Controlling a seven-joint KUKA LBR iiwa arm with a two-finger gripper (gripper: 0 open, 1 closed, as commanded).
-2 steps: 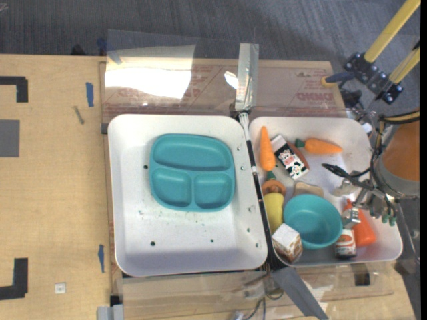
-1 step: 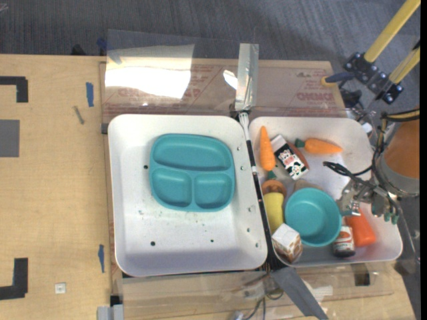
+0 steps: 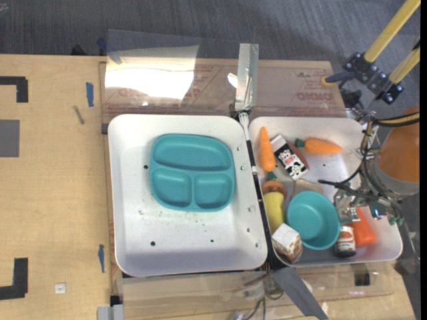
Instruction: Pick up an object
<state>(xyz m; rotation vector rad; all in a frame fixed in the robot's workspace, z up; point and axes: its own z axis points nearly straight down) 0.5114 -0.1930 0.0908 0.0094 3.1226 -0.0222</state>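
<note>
**Orange carrot at the far wall is the likeliest pick, but the tool's fingers cannot be read**

Orange shows three times in the right bin (image 3: 390, 249): a carrot (image 3: 323, 146) lying at about twelve o'clock near the far wall, a second carrot (image 3: 266, 151) at ten o'clock against the divider, and a small orange block (image 3: 363, 232) at four o'clock. The tool (image 3: 357, 202) hangs at three o'clock among cables, just right of the teal bowl (image 3: 312, 219); whether its fingers are apart or together cannot be told.

No object is plainly chosen. The far carrot looks the easiest: its long axis runs nine-to-three, leafy end toward nine, tip toward three, with bare floor around it. A good grasp would likely bring the fingers down across that axis, at twelve and six, closing on the thick middle.

The divider carrot points twelve-to-six, tight beside a black-and-white carton (image 3: 289, 157), so room there seems scant. The left bin (image 3: 127, 199) carries a teal divided plate (image 3: 192, 172).
</note>
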